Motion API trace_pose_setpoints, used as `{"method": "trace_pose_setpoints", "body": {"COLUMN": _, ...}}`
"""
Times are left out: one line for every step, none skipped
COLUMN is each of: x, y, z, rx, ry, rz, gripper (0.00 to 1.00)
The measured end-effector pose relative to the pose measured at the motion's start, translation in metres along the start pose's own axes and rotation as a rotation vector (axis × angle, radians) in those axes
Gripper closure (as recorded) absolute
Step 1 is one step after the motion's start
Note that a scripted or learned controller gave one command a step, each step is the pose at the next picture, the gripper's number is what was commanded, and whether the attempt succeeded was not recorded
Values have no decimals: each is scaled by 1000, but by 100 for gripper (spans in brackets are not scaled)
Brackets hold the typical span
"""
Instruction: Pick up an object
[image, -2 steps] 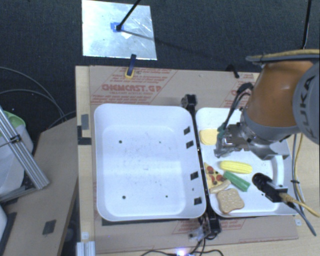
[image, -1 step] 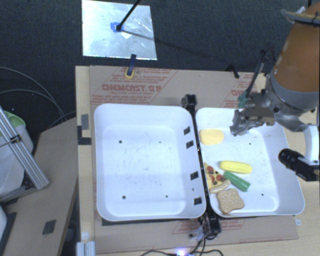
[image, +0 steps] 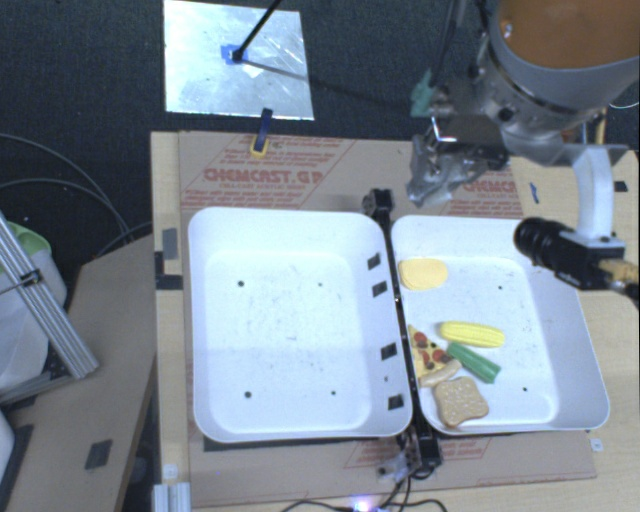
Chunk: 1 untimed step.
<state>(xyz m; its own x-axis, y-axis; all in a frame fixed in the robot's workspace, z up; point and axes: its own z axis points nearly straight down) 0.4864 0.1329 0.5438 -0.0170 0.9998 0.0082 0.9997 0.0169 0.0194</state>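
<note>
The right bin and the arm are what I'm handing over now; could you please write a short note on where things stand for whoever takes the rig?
Gripper: above the far edge of the right bin, carrying nothing that I can see.
Things: all in the right bin, near the divider: yellow disc, corn cob, green piece, pizza slice, toast slice.
Done: nothing lifted.
Left: descend on one item, grip, raise. The yellow disc lies apart from the rest, likely the easiest pick.

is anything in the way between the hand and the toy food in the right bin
Nothing visible blocks it. The hand hangs above the far rim of the right bin. The yellow disc, corn, green piece, pizza slice and toast lie uncovered on the floor.
</note>
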Motion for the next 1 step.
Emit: {"method": "trace_pose_setpoints", "body": {"x": 11, "y": -4, "z": 158, "rx": 32, "ry": -12, "rz": 15, "gripper": 100}}
